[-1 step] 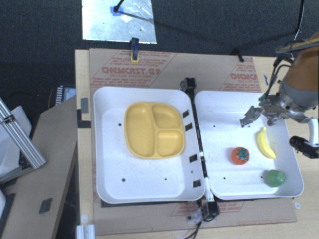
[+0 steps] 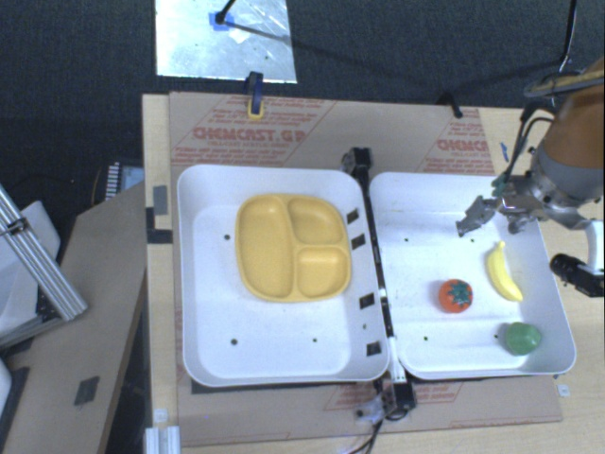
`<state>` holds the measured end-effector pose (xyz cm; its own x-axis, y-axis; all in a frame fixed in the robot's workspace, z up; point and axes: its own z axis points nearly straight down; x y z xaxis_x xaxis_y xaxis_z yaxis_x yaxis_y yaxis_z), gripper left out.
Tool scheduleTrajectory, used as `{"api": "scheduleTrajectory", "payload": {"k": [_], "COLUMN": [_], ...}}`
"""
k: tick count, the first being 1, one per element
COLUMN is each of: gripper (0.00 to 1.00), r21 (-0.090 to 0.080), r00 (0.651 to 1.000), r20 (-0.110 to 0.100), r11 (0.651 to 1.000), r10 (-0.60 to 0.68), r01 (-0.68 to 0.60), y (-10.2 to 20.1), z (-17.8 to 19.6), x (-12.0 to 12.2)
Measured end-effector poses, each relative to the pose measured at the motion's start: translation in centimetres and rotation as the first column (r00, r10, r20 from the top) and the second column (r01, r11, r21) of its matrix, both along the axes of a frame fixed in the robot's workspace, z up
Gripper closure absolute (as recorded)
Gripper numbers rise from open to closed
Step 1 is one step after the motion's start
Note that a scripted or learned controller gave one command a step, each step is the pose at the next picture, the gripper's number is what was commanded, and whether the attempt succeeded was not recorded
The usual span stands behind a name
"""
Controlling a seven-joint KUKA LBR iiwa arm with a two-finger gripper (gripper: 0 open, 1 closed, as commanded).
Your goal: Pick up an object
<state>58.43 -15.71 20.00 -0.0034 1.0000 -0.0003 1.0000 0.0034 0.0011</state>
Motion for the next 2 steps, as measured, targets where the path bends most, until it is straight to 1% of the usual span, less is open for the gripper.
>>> {"api": "scheduleTrajectory", "payload": {"k": [1, 2], "gripper": [0.00, 0.00], "r21": [0.001, 0.001], "r00": [1.000, 1.000], "r20": [-0.004, -0.002], "r11": [1.000, 1.000], "r10": [0.001, -0.002], "r01": [-0.001, 0.002], "y": [1.0, 1.0], "z": [-5.7, -10.9], "x": [-0.1, -0.1]}}
